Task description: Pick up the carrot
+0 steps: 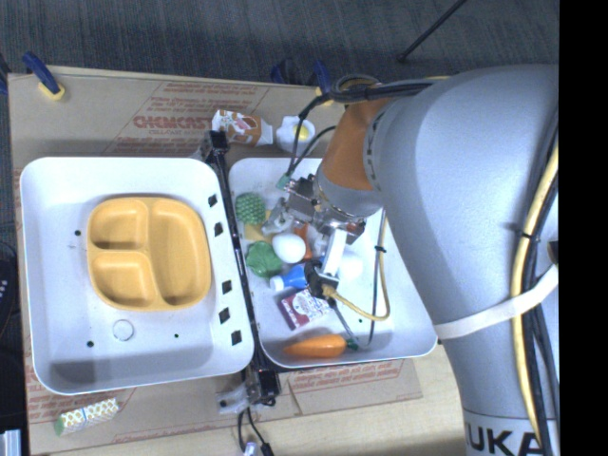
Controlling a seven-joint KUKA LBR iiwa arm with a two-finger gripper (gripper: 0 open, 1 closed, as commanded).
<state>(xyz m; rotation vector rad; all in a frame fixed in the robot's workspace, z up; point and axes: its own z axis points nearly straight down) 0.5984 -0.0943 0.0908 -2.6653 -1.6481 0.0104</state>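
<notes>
The carrot (314, 347) is orange with a small green tip and lies flat along the front wall of the right bin (404, 329). My gripper (290, 218) hangs over the middle of that bin, well behind the carrot, down among a white egg (289, 248) and other small items. The wrist and its cables hide its fingers.
The right bin also holds a green textured ball (251, 206), a green piece (262, 257), a blue-and-white item (295, 278) and a dark red packet (302, 308). The left bin (57, 255) carries a yellow divided tray (149, 252). A small bottle (239, 126) lies behind the bins.
</notes>
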